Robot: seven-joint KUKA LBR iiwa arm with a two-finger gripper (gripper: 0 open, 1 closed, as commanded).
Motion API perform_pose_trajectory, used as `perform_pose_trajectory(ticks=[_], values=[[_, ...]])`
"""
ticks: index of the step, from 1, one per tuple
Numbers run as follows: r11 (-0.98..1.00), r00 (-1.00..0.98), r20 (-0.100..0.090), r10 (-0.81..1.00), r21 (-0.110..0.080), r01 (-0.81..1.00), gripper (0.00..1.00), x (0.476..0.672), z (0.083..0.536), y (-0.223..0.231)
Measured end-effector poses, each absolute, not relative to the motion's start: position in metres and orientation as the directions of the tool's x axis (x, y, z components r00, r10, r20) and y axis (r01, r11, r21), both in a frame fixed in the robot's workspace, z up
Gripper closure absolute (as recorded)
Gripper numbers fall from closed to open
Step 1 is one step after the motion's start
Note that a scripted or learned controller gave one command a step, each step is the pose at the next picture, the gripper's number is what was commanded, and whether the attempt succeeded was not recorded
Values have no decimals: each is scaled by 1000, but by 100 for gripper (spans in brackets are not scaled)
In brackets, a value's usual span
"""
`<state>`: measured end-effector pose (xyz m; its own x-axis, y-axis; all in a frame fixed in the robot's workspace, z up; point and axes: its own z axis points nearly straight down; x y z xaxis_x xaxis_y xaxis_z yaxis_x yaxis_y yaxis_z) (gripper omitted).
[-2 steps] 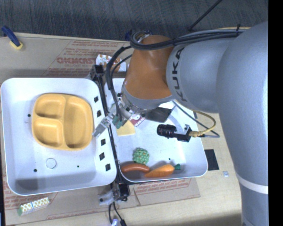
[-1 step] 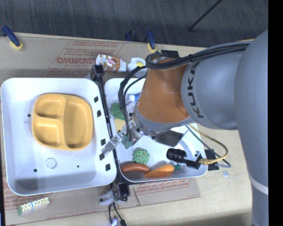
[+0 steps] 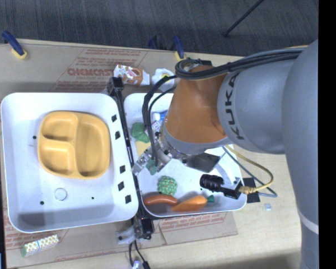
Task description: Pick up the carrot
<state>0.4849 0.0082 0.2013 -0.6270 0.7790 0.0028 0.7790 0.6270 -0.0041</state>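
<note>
1. The room floor [image 3: 101, 7] at the far side is dark grey carpet, and a thin black rod crosses its far right corner.
2. The bench [image 3: 269, 234] is light wood, with a flat brown cardboard sheet [image 3: 89, 66] with red print lying under the bins. Blue clamps [image 3: 14, 43] sit on its far edge.
3. The arm [image 3: 257, 105] comes in from the right. It is grey with an orange band, and it covers most of the right bin.
4. The left bin [image 3: 17, 167] is white and shallow. It holds a yellow plate [image 3: 75, 144] with three compartments, a little to the far side of the bin's middle.
5. The right bin [image 3: 235, 203] touches the left bin along a black strip. Only its left and near parts are in view below the arm.
6. The carrot [image 3: 190, 203] lies in the right bin, against the near wall. Its long axis runs left to right, almost parallel to that wall. The green end points right and the narrow tip points left.
7. A red-orange sausage-shaped thing [image 3: 161, 200] lies just left of the carrot, its right end touching the carrot's tip.
8. A green knobby ball [image 3: 167, 184] sits just beyond these two.
9. The gripper [image 3: 147, 164] hangs at the left side of the right bin, to the far left of the carrot and apart from it. I cannot tell how the jaws stand.
10. A green leafy piece [image 3: 139, 131] lies farther back near the left wall.
</note>
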Motion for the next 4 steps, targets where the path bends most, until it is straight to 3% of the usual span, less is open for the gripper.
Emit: perform_pose_trajectory(ticks=[1, 2, 3, 4], values=[[815, -815, 4, 580, -4, 580, 100, 476, 191, 91], [903, -903, -2, 430, 0, 430, 100, 483, 294, 21], [980, -980, 4, 201, -1, 201, 100, 478, 205, 29], [979, -979, 3, 202, -1, 202, 0, 478, 205, 29]])
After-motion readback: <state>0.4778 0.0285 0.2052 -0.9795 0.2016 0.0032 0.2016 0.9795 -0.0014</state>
